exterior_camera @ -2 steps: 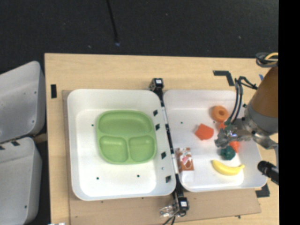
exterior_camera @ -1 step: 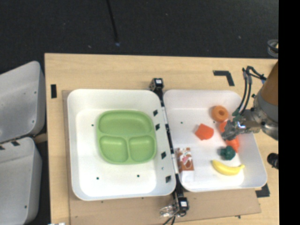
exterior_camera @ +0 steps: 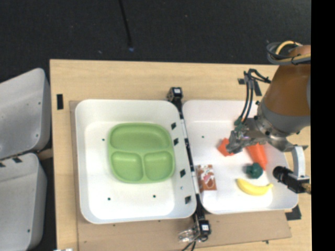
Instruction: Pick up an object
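Progress: we are judging the pick as not yet made; nothing is showing lifted clear of the right bin [exterior_camera: 209, 114].
Claw: we are seeing the claw [exterior_camera: 238, 140] lowered at the orange block [exterior_camera: 226, 147], touching or just above it; we cannot tell whether it is open, closed or gripping.
Remaining: we are expecting a firm closure, then a lift.
Task objects: all are lying in the right bin: the orange block at its middle, an orange carrot-like piece [exterior_camera: 258, 154] just right of it, a dark green lump [exterior_camera: 254, 170] nearer, a banana [exterior_camera: 254, 187] nearest, and a small printed packet [exterior_camera: 207, 177] by the bin's left wall.
Materials: we are reading the banana as smooth and curved, the green lump as knobbly, the packet as flat and glossy.
Left bin: the left bin [exterior_camera: 89, 192] is holding a green divided plate [exterior_camera: 141, 152], rounded, smooth plastic, three compartments.
Tabletop: the tabletop [exterior_camera: 131, 80] is pale wood-grain, matt.
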### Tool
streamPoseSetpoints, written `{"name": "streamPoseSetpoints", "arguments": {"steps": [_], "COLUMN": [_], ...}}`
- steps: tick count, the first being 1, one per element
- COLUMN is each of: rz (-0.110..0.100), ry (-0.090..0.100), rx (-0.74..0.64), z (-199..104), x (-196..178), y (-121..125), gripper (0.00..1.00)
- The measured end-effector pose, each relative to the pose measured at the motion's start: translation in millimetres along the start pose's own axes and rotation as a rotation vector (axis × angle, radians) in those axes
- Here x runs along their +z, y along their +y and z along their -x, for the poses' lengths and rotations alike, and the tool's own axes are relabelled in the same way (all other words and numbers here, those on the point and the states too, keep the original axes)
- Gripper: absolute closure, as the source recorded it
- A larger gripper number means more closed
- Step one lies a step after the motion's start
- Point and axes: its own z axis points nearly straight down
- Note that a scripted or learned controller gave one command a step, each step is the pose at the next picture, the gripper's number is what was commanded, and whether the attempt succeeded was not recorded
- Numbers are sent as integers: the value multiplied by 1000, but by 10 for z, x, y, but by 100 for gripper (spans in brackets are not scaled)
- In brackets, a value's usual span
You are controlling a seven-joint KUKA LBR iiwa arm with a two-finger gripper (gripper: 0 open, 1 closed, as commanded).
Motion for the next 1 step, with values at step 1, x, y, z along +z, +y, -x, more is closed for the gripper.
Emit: {"name": "streamPoseSetpoints", "arguments": {"steps": [1], "rz": [-2], "ry": [2], "rx": [-1], "z": [-535], "x": [106], "y": [118], "gripper": [100]}}
